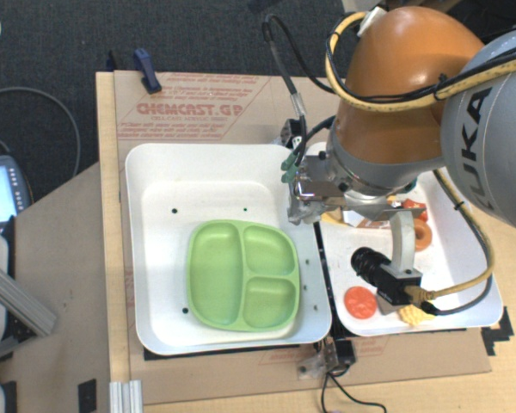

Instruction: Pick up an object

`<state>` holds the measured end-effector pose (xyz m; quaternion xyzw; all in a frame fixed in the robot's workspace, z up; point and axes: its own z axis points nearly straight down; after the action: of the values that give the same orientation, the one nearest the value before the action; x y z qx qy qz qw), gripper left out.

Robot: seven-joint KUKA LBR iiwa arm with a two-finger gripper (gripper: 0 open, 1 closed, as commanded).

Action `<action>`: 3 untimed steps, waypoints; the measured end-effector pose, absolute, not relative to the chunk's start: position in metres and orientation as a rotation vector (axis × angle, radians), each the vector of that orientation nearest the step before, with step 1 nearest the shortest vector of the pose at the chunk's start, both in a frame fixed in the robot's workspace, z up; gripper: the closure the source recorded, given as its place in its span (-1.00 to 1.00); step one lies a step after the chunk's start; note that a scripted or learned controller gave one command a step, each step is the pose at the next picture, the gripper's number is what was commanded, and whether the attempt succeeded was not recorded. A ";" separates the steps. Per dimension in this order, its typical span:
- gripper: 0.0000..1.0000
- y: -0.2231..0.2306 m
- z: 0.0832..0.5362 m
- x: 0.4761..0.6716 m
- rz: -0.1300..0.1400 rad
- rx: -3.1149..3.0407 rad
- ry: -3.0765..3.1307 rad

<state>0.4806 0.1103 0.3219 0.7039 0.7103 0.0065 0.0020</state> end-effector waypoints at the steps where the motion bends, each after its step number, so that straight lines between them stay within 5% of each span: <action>1: 1.00 0.187 0.434 0.494 0.023 2.209 2.227; 2: 1.00 0.184 0.439 0.494 0.005 2.217 2.223; 3: 1.00 0.192 0.371 0.478 -0.014 2.224 2.225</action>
<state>0.4777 0.1924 0.3706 0.7069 0.7073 -0.0044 -0.0023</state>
